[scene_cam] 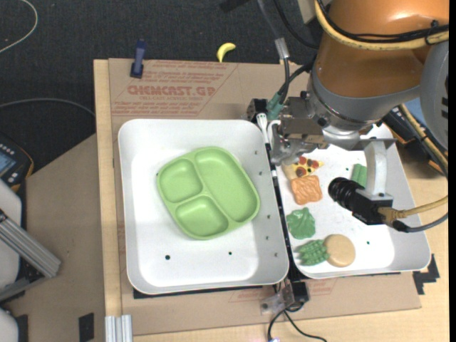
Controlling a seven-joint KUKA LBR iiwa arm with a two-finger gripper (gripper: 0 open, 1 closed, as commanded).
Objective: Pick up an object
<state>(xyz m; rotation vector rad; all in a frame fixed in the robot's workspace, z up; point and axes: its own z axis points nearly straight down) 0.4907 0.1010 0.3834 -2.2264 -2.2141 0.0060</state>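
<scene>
I see nothing lifted yet: my gripper [299, 147] hangs low over the right white bin's [406, 258] far corner, finger state I cannot tell, just beside the small pizza-slice toy [308, 166], so the whole grasp remains

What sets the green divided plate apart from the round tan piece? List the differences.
The green divided plate lies alone in the left bin; the round tan piece sits in the right bin among other small items. The plate is far larger than the tan piece. The plate is light green with three compartments; the tan piece is a plain beige disc. Both lie flat on a white bin floor.
</scene>
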